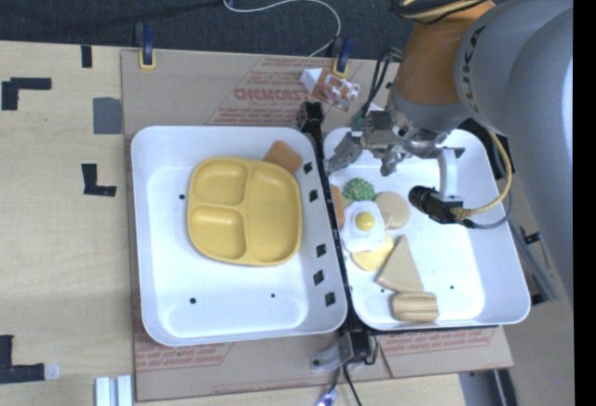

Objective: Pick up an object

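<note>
Gripper (372, 151) hovers over right bin (498, 288); jaws' state cannot be told. Fried egg (364, 223) lies beside broccoli (358, 189): likely light, flat, slippery; grasp across its edges.

My tool (372, 153): fingers blurred under my wrist, gap unreadable.
Orange piece (283, 155) left of tool: partly hidden behind yellow plate (246, 210).
My arm (531, 87): cut off at right edge.

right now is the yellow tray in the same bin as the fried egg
No, the yellow tray lies in the left bin, while the fried egg lies in the right bin.
</note>
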`<state>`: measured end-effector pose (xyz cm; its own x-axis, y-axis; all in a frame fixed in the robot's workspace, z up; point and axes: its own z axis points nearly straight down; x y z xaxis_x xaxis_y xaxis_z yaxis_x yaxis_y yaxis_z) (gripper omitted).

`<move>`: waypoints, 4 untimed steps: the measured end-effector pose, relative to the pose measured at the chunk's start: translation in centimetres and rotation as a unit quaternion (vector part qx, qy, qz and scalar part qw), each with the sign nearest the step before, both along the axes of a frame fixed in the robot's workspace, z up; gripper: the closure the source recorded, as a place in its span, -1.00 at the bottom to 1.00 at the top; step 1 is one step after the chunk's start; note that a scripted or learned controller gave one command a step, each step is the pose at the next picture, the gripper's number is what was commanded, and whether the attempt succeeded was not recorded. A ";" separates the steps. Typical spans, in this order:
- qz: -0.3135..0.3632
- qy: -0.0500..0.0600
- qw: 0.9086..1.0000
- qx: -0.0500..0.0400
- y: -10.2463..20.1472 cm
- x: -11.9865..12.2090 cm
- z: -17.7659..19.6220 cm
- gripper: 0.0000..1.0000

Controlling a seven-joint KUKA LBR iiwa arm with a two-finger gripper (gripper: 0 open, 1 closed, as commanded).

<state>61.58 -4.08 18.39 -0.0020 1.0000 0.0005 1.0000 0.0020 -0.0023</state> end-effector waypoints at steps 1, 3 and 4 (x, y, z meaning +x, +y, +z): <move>-0.003 0.000 1.000 -0.001 -6.4 -1.4 -8.9 -1.00; -0.001 -0.008 1.000 -0.003 -7.7 -6.2 -8.4 1.00; 0.004 -0.005 1.000 0.001 0.5 -4.9 0.6 1.00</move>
